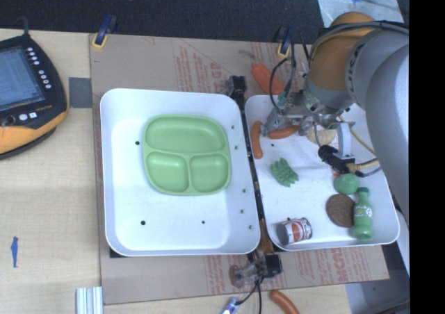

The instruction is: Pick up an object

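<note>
- My gripper (295,121) hangs over the far end of the right bin (306,187), toward that bin's far-left corner. From this view I cannot tell whether it is set wide, set narrow or closed on anything.
- My arm (375,76) enters over the right bin's far-right corner and covers that corner.
- Objects available for picking all lie inside the right bin:
  - a red-orange piece (284,133) at the far end of the bin, directly at my gripper; I cannot tell whether they touch.
  - an orange sausage (256,140) lying along the bin's left wall, near the far end.
  - a green leafy piece (284,172) near the middle of the bin, left of centre.
  - a green round piece (345,183) toward the bin's right wall, about halfway down.
  - a brown disc (340,210) in the near-right part of the bin.
  - a green bottle (361,214) just right of the disc, lying along the bin's right wall.
  - a tin can (297,230) on its side at the bin's near wall, left of centre.
- An orange carrot (263,76) lies outside the right bin, just beyond its far-left corner.
- A second orange piece (285,300) lies outside the right bin, past its near wall.
- The left bin (125,194) sits against the right bin's left wall and holds a green divided plate (186,153).
- A teach pendant (24,97) rests on the bench well to the left of the right bin, beyond the left bin.
</note>
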Controlling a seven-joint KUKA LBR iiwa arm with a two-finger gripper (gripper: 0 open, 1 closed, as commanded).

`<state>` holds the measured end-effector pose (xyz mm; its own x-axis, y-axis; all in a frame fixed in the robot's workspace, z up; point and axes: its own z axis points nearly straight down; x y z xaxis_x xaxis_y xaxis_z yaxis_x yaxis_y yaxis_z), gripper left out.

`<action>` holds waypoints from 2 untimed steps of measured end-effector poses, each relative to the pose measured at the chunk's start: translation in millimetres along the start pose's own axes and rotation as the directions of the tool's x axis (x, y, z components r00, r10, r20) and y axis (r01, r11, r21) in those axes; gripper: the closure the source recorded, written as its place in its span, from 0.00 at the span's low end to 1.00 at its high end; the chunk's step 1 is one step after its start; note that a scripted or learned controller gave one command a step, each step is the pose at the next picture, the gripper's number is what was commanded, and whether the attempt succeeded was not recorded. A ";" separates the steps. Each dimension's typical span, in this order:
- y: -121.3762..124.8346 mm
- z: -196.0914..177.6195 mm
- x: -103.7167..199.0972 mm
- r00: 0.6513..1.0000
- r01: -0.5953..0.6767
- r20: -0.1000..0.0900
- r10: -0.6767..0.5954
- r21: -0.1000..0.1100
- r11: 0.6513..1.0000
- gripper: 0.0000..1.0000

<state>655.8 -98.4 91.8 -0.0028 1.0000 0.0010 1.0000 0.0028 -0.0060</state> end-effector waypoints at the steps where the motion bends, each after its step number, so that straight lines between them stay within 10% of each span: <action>1: -0.2 0.0 1.8 1.000 0.000 0.000 0.000 0.001 1.000 0.00; 2: -0.4 -0.1 3.2 1.000 0.000 0.001 0.000 0.002 1.000 0.00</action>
<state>655.4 -95.2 91.9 -0.0026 1.0000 0.0002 1.0000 0.0026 -0.0083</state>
